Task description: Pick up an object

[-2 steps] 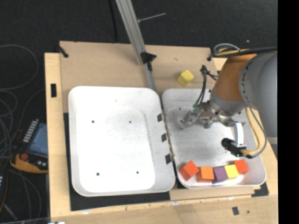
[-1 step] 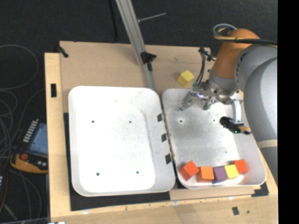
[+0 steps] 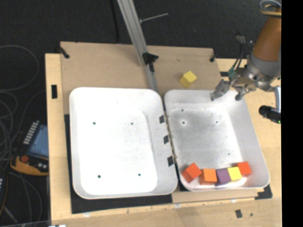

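Observation:
A row of small blocks lies along the near wall of the right bin point(image 3: 251, 126): a red-orange one point(image 3: 191, 172), an orange one point(image 3: 209, 175), a purple one point(image 3: 222, 175), a yellow one point(image 3: 235, 173) and another red-orange one point(image 3: 244, 168). A yellow block point(image 3: 188, 78) rests on the bench outside the bins, beyond the right bin's far edge. My gripper point(image 3: 228, 93) hangs over the far right corner of the right bin, open, with nothing between its fingers. It is well away from the row of blocks.
The left bin point(image 3: 75, 126) stands beside the right one, joined by clips in the middle. A slanted metal rail point(image 3: 135, 27) crosses the back of the bench. Cables and a handheld pendant point(image 3: 31, 150) lie off the bench at the left.

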Robot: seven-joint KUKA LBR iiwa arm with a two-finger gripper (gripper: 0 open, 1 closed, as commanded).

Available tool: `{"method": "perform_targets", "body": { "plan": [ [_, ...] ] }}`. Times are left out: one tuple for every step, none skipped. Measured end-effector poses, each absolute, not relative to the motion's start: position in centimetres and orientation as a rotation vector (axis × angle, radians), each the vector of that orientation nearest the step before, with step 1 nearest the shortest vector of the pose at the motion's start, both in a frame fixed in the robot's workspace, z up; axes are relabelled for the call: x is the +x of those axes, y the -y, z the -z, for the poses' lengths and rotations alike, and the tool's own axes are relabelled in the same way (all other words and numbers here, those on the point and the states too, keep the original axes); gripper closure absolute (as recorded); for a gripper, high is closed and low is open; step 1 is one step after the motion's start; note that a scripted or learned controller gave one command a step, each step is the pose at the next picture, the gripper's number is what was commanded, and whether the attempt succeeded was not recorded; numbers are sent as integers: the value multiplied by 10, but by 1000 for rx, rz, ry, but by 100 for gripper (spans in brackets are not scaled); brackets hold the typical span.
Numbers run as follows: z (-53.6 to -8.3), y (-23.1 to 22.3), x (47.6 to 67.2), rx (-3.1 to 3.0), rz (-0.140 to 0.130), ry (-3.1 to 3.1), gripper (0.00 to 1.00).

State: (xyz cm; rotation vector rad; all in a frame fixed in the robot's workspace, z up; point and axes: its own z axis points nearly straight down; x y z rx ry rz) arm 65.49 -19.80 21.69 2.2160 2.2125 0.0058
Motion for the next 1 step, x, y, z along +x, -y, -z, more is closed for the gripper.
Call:
{"method": "perform_targets", "body": {
  "plan": [
    [-101, 176, 604, 2227, 9, -2225, 0]
  ]
}}
